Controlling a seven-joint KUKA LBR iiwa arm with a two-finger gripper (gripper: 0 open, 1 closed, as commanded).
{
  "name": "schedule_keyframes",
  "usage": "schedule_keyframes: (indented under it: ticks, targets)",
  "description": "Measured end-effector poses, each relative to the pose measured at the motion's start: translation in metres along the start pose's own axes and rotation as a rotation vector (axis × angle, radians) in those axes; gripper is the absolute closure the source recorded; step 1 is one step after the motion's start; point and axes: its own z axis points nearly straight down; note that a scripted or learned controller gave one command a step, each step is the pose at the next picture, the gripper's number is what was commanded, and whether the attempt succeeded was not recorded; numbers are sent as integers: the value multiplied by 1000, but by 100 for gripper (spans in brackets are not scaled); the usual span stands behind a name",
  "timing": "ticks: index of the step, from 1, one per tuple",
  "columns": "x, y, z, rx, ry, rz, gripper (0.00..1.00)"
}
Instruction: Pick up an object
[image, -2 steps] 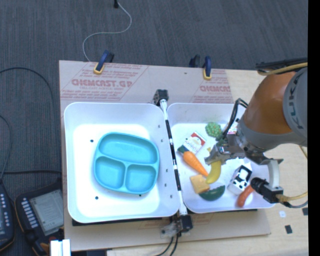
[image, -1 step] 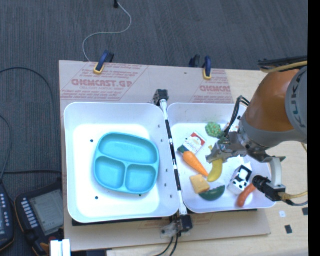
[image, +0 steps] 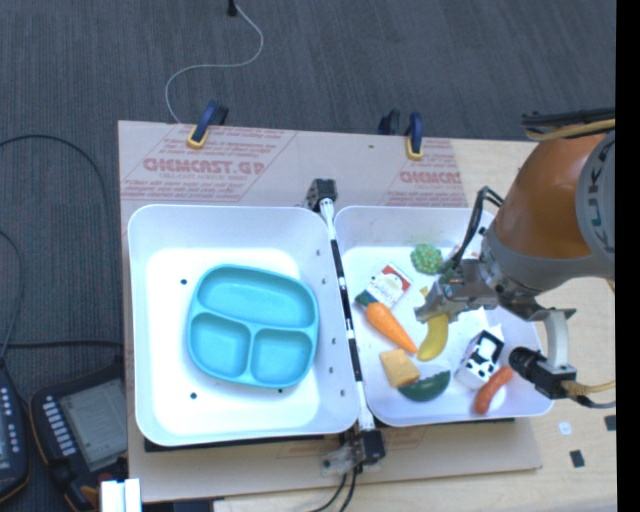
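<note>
I am looking down on two white bins side by side on a board. The left bin (image: 150, 300) is holding a blue divided tray (image: 253, 326), lying flat near its middle. The right bin (image: 380, 230) is holding a scatter of toy food. The arm (image: 560, 215) is reaching in from the right over that bin, and its gripper (image: 447, 300) is hanging low above the middle of the pile, right at the top end of a banana (image: 434, 340). From this angle I cannot tell whether the claw is released or clenched, and I am not seeing anything clearly grasped in it.

The banana is lying just beside a carrot (image: 388, 325), which is pointing toward a small red and white packet (image: 388, 287). A green broccoli piece (image: 428, 259) is sitting near the back of the bin. Toward the front I am seeing a tan cheese-like wedge (image: 399, 369) touching a dark green vegetable (image: 428, 386). To the right of these, a black and white carton (image: 482, 357) is lying next to a red sausage (image: 492, 390).
</note>
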Motion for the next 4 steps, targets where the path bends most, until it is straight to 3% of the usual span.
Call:
schedule_keyframes:
  ticks: [4]
  targets:
    - [-1,3,-39,-3,-3,-1,100]
